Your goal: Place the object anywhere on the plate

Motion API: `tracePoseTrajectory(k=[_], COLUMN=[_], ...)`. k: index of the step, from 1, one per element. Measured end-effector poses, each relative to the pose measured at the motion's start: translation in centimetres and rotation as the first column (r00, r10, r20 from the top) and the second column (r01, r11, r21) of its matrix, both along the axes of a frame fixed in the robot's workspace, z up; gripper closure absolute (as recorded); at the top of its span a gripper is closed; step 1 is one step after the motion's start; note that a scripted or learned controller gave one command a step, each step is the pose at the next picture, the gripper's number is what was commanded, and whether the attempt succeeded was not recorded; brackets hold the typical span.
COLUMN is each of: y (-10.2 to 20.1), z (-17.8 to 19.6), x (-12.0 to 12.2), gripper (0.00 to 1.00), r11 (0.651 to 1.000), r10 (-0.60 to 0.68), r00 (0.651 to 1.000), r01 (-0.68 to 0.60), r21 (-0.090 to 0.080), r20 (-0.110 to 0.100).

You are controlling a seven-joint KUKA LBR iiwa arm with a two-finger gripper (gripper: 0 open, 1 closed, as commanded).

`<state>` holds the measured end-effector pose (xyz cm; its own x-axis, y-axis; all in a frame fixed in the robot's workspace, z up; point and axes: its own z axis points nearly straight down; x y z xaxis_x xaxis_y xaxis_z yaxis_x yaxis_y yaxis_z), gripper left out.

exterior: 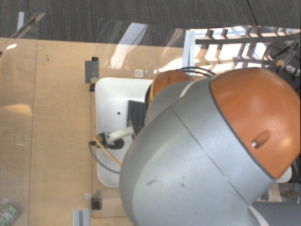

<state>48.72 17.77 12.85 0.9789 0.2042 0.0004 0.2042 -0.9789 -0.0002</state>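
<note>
Grey arm (202,154) and its orange band (254,112) cover most of the white bin (106,98) on the desk (47,126). Can't tell my grip state from this angle. Object and plate: can't locate either, presumably under my wrist. Bin's left end has a dark block (136,117) and a looped cable (101,157). To do this well I'd descend slowly, stay clear of the cable, and release only once low over the plate.

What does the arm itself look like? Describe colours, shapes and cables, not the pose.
The arm is a bulky, rounded grey shell with a glossy orange dome on its upper joint and faint scuff marks on the grey. Another orange band shows further along. Thin black cables loop over it, and more cabling trails beside the white bin.
</note>
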Motion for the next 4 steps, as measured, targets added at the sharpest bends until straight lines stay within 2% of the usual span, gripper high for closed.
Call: tracePoseTrajectory(k=[1,2,4], y=[0.2,5.6,5.7], z=[1.0,-3.9,-3.9], x=[0.1,0.2,0.2], gripper=[1.0,1.0,1.0], r11=[1.0,0.992,0.989], r10=[0.009,0.127,0.147], r00=[1.0,0.992,0.989], r01=[-0.009,-0.127,-0.147], r21=[0.001,0.003,0.001], r20=[0.001,0.007,0.008])
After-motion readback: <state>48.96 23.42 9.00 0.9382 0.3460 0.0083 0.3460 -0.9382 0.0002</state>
